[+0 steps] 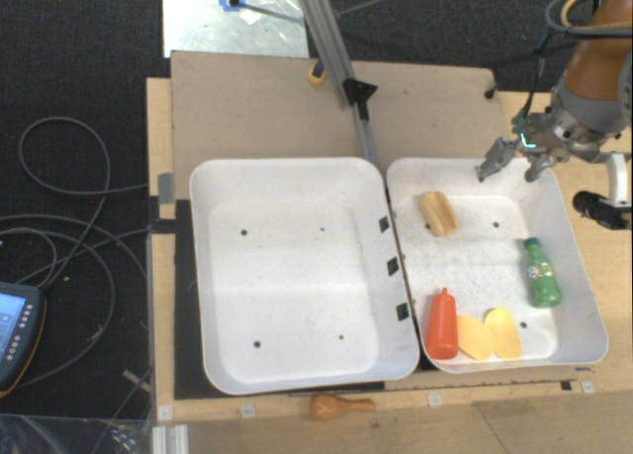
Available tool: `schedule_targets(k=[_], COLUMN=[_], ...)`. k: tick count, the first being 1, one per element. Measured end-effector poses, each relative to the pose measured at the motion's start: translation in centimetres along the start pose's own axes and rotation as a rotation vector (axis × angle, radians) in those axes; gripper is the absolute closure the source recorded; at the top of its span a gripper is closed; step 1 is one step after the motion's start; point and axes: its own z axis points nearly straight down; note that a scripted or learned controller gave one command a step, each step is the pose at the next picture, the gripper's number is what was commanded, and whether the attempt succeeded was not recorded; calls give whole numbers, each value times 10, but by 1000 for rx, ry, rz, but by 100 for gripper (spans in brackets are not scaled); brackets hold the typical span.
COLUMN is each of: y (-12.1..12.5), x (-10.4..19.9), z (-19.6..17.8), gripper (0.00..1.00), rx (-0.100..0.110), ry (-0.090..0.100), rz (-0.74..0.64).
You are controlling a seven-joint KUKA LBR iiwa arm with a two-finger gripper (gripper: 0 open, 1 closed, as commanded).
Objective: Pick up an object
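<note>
Nearest, an orange bottle (441,324) and two yellow pieces (490,334) lay touching along the right bin's (571,234) front wall, where crowding could spoil a pinch. The green bottle (540,272), lying on its side, might have rolled. Farther back lay a tan block (436,213); beyond it the hand (514,160) hovered released, grasping nothing.
</note>
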Motion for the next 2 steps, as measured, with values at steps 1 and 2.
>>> schedule_targets(k=[1,2], y=[1,0], x=[0,-3], z=[-2,60], gripper=[0,0], rx=[-3,2], ry=[-2,0], rz=[-2,2])
